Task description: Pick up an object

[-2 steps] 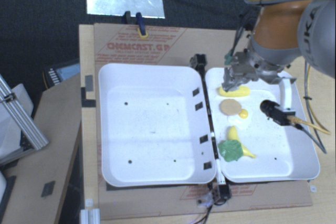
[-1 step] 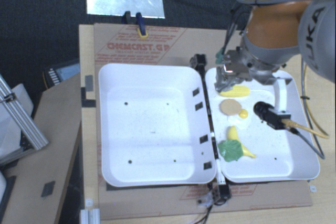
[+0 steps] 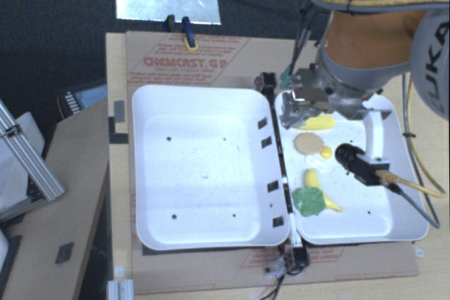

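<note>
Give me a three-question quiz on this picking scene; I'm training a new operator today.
1. True or false: the objects all lie in the right bin.
2. Which lies nearest the bin's front edge? A) yellow piece B) tan disc C) green leafy piece
3. Fill in: the gripper hovers over the right bin's ____ corner, beside the divider.

Key: 1 true; 2 C; 3 far left.
</note>
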Available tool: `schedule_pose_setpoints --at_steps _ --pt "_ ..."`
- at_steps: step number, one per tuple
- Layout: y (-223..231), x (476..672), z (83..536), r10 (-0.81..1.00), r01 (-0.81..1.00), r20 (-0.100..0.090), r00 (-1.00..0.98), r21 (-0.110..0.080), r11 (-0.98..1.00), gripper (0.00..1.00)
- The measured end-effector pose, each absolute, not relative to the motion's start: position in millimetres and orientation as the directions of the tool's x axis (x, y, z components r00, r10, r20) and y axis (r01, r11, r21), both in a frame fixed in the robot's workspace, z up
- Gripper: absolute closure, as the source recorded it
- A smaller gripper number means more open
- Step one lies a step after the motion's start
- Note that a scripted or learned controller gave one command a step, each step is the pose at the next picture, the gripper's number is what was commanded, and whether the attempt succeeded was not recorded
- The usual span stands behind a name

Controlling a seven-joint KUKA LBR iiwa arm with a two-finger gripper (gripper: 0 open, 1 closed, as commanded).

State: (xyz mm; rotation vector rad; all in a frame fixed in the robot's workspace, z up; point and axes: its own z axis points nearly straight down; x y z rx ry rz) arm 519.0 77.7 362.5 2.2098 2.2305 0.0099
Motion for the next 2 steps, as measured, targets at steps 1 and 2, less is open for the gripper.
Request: schedule_pose_setpoints --at_steps 1,2 --pt "124.3 517.4 366.9 1.000 1.000 0.002 -0.009 0.003 0.009 1.00" --pt "85.6 487.4 379.9 1.000 1.000 0.001 0.001 0.002 -0.001 1.00"
